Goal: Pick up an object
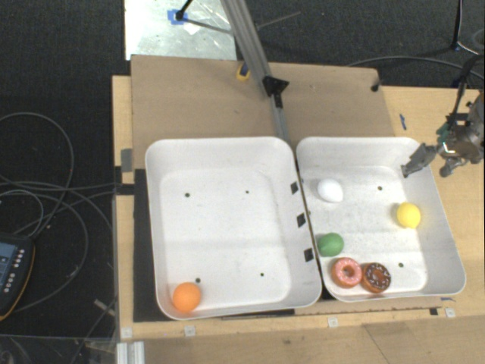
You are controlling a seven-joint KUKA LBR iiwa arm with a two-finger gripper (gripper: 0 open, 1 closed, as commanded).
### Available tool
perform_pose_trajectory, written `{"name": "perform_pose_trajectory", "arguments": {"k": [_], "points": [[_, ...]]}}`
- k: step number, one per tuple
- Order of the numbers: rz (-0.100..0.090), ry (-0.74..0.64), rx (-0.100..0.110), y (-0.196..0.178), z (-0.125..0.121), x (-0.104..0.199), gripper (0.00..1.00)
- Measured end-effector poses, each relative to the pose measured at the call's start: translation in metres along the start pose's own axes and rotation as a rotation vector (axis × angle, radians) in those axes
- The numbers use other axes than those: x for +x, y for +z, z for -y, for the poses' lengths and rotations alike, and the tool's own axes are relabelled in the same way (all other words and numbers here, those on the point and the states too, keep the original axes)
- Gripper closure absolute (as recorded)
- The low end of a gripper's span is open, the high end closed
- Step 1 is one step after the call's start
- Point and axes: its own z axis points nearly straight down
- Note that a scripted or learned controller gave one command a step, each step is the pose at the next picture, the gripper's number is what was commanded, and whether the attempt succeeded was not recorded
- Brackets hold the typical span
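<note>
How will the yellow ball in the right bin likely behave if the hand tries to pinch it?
The small round yellow ball will probably roll when nudged, since it lies loose on the flat floor of the right white bin. Its curved, smooth-looking surface may slip from a two-finger pinch.

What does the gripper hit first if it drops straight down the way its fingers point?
Probably the right bin's upper right rim or the floor just inside. The gripper hangs open above that corner; the yellow ball lies nearer the camera, off that line. Depth is uncertain.
</note>
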Motion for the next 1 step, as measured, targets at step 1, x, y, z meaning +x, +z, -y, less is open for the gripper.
{"name": "perform_pose_trajectory", "arguments": {"k": [1], "points": [[0.002,-0.002,-0.004,-0.0024,-0.0008,0.0002,0.0]]}}
